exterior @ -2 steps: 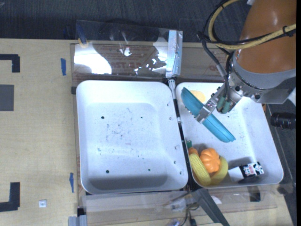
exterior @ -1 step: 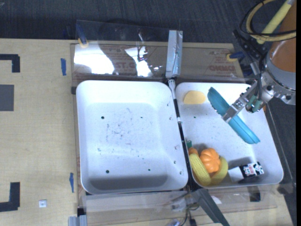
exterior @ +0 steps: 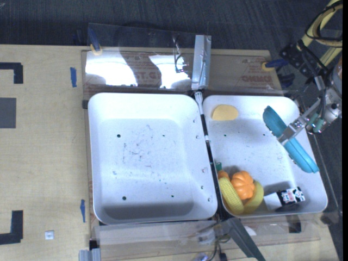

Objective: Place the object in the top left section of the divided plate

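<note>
Camera view looks down on two shallow white bins side by side on a pale wooden bench: the left bin [exterior: 144, 156] and the right bin [exterior: 255, 145]. In the right bin, a yellow corn cob [exterior: 229, 196] lies against an orange pumpkin [exterior: 243, 184] at the near edge, with a yellow banana-like piece [exterior: 256, 197] curving around them; a small black-and-white toy [exterior: 291, 196] sits just to their right, and a pale yellow disc [exterior: 224, 112] rests near the far left corner. A long blue object [exterior: 288, 139] lies along the right side of that bin, its long axis slanting from the upper left to the lower right, the broader end toward the far side. The gripper [exterior: 298, 125] sits over its middle, a metal finger [exterior: 291, 129] crossing it; whether the claw is spread or pinching cannot be told. A clear panel [exterior: 147, 61] stands behind the left bin, catching glare, and dark carpet [exterior: 163, 4] lies beyond.
</note>
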Motion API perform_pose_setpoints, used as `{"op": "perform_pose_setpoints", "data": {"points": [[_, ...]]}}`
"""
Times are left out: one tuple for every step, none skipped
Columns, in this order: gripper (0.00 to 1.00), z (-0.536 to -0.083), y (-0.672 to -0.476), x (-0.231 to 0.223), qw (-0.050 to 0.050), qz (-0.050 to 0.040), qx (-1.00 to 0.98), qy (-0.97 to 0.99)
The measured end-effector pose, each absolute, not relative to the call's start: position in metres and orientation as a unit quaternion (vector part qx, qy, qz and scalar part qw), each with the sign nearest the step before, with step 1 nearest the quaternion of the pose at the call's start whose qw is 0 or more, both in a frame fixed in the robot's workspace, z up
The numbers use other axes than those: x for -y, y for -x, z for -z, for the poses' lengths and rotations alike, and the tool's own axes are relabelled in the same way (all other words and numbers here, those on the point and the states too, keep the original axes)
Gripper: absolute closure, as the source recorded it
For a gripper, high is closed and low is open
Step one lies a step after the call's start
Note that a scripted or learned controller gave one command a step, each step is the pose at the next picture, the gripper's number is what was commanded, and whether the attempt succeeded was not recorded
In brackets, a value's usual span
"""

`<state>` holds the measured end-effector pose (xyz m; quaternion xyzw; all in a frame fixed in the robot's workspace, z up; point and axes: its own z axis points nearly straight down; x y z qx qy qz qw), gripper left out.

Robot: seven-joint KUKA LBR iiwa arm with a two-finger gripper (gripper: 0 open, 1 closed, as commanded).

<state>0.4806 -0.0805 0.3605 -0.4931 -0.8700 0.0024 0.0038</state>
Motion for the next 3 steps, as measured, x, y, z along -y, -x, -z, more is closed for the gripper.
{"op": "perform_pose_setpoints", "data": {"points": [[1.00,-0.277,-0.479,0.170,0.006,-0.0009,0.908,0.420],[1.00,-0.326,-0.556,0.133,0.002,-0.0005,0.905,0.425],[1.00,-0.332,-0.478,0.212,0.003,-0.0018,0.887,0.462]]}}
